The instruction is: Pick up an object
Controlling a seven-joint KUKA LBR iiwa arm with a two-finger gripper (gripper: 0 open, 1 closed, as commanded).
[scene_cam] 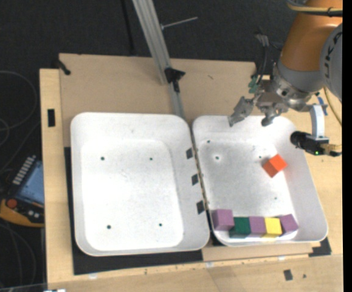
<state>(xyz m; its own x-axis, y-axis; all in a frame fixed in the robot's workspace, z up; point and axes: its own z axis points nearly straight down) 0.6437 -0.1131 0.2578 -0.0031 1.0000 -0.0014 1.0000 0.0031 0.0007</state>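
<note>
An orange block lies alone in the right bin, toward its right side. Along that bin's front wall a row of blocks sits side by side: purple, green, lilac, yellow and another purple. My gripper hangs over the bin's far edge, open, with its two fingers spread and nothing between them. It is up and to the left of the orange block, well apart from it.
The left bin sits beside the right one, joined by small black clips at the seam. A slanted metal pole rises behind the bins. Cables and a handheld pendant lie off the bench at left.
</note>
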